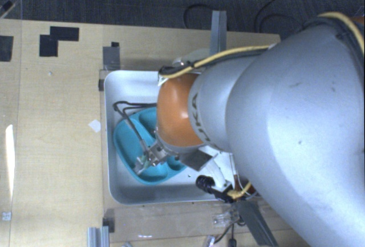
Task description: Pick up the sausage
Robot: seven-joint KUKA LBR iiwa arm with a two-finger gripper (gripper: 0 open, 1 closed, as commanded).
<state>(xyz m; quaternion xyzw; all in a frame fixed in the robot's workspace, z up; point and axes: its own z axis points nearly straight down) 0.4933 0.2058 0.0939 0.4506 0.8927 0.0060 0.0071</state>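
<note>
My gripper point(146, 162) hangs low in the left white bin point(112, 183), right over a teal blue plastic dish point(125, 146). Its metal tip sits at the dish's inner right part, touching it or very close to it. The orange band point(174, 114) and the grey body of the arm point(285, 126) cover the right part of this bin and everything beyond it. I cannot make out a sausage in the part of the bin that is uncovered.
A thin black wire loop point(126, 108) lies across the dish's upper left edge. Light wooden bench top point(51, 126) spreads to the left of the bin. A metal post point(112, 56) stands at the bin's far left corner. Cables point(217, 186) hang under the wrist.
</note>
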